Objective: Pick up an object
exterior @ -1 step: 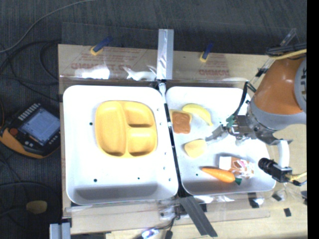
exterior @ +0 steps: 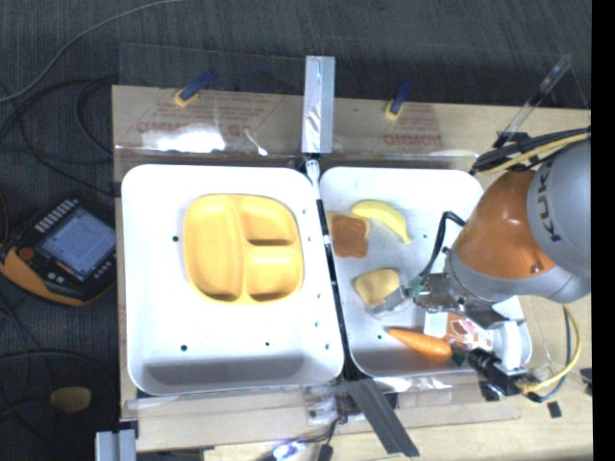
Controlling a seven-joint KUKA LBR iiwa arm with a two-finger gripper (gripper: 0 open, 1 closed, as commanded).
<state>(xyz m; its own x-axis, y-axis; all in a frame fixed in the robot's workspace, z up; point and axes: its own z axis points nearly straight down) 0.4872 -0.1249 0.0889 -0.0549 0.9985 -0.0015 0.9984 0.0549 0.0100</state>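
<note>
Camera view shows a wooden bench on dark carpet, two white bins, one yellow tray, and one banana, toast, carrot beside the gripper, grip unclear.

— Do we read any lettering here?
— We read "KU" in black on the grey arm, cut off at the edge.
— And the pendant screen?
— Too small; we make out nothing.
</note>
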